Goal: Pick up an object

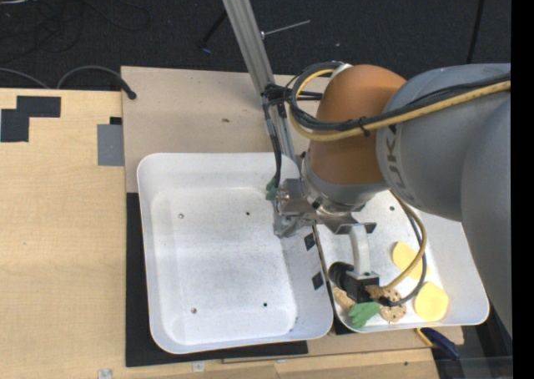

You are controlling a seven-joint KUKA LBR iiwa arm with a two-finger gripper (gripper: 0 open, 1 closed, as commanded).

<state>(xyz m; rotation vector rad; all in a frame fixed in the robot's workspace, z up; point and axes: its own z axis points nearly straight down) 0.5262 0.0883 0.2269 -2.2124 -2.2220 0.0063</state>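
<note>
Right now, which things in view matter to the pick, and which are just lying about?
For the pick: yellow disc; yellow piece; green object; brown speckled object; right bin holding them.
Lying about: left bin; aluminium rail; grey block.

The arm (400,144) hides most of the right bin (446,256).

Speckled matt white plastic bin (158,202)
</note>
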